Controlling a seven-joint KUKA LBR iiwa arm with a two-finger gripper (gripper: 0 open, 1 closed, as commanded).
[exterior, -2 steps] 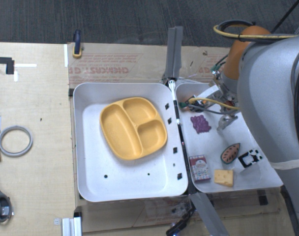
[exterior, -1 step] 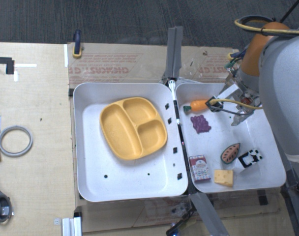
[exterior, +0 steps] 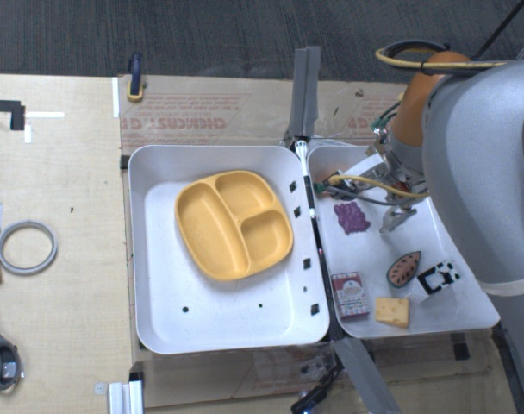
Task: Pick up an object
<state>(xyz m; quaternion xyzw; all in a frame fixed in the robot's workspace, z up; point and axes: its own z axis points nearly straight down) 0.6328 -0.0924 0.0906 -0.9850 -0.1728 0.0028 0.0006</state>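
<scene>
The right bin (exterior: 469, 304) holds a purple bunch of grapes (exterior: 352, 217), a red box (exterior: 349, 294), a yellow cheese-like block (exterior: 393, 310), a brown oval piece (exterior: 403, 269) and a small black-and-white piece (exterior: 439, 278). My gripper (exterior: 396, 217) hangs low over the upper middle of this bin, just right of the grapes and above the brown oval piece. Nothing shows in its grasp. The grey arm with its orange band (exterior: 414, 110) covers the bin's right side.
A yellow divided plate (exterior: 234, 223) lies in the left bin (exterior: 159, 317). Cables (exterior: 365, 185) run across the top of the right bin. On the bench at the left lie a grey ring (exterior: 25, 247) and scissors (exterior: 2, 362).
</scene>
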